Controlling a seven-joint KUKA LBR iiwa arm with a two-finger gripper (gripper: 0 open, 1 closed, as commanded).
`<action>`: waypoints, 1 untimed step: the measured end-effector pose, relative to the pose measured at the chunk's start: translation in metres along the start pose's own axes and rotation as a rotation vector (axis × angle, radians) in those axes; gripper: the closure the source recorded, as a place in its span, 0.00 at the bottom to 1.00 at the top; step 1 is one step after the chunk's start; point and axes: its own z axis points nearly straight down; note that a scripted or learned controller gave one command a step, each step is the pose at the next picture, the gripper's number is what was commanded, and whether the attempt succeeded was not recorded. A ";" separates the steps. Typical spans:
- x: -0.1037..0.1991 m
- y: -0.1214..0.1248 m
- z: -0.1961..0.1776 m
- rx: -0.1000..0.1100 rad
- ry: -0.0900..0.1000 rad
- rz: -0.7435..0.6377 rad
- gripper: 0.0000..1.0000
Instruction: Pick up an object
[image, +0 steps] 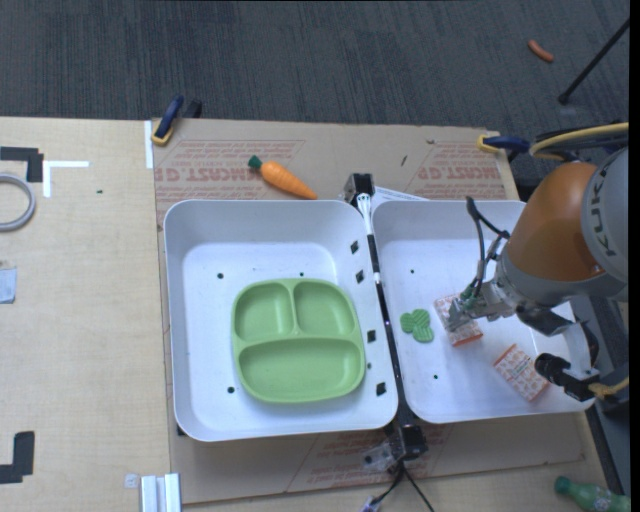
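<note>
In the right bin (440, 400), my gripper (463, 313) hangs low over a small red-and-white packet (464, 333), touching or just above its top end. A green broccoli-like toy (417, 324) lies just left of the packet. A second red-and-white packet (520, 372) rests nearer the bin's right front corner. The grey arm with its orange band (560, 225) comes in from the right and covers the bin's right side.
The left bin (190, 300) holds a green divided plate (297, 340). An orange toy carrot (283, 178) lies on the cardboard behind the bins. A black clip (360, 187) sits where the bins meet at the back. A blue clamp (168, 119) marks the cardboard's far left corner.
</note>
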 end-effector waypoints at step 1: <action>0.000 0.000 0.001 0.001 0.000 0.000 0.00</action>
